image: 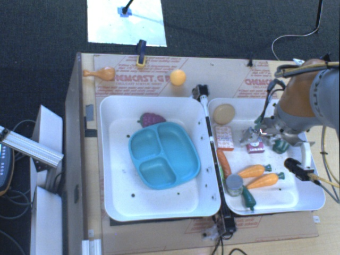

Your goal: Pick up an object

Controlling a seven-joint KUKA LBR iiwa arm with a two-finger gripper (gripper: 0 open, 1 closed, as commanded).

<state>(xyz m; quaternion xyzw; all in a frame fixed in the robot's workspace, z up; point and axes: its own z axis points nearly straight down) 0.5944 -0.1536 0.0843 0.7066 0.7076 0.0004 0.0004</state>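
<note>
So the gripper (257, 136) is down in the right bin (311, 198), hanging right over a little pink box (256, 147), and honestly I can't tell from this angle what state it's in, too much metal clutter around the wrist. Nothing looks held yet as far as I can see. My worry is the crowding: the pink box sits just beside a red-and-white carton (224, 137), with two carrots (255, 170) a bit further toward the front and a teal thing (280, 145) tucked close to the arm. If it comes down slightly off, I'd guess it just shoves the box sideways or clips the carton instead of getting a clean pinch. The box is also small and flat, so it could easily slip out on the lift. The left bin (114, 195) with the blue tray (164, 155) isn't in play.
</note>
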